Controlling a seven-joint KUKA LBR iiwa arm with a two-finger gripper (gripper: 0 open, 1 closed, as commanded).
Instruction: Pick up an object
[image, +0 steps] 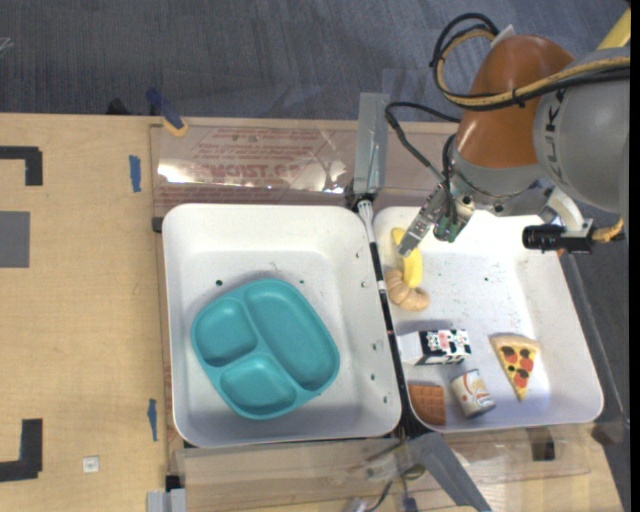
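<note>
The banana (410, 262) lies in the right white bin (560, 330) on the wooden worktop (80, 330); whether my fingers (432, 222) are parted, I cannot tell; the carton (443, 345) print seems unreadable.

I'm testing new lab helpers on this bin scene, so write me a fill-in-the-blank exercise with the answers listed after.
1. The teal plastic divided tray lies in the ____ white bin.
2. The tray has ____ compartments.
3. The triangular toy pizza slice lies in the ____ white bin.
4. The arm's two-finger gripper hovers beside the ____ toy banana.

Missing words: left; three; right; yellow
</note>
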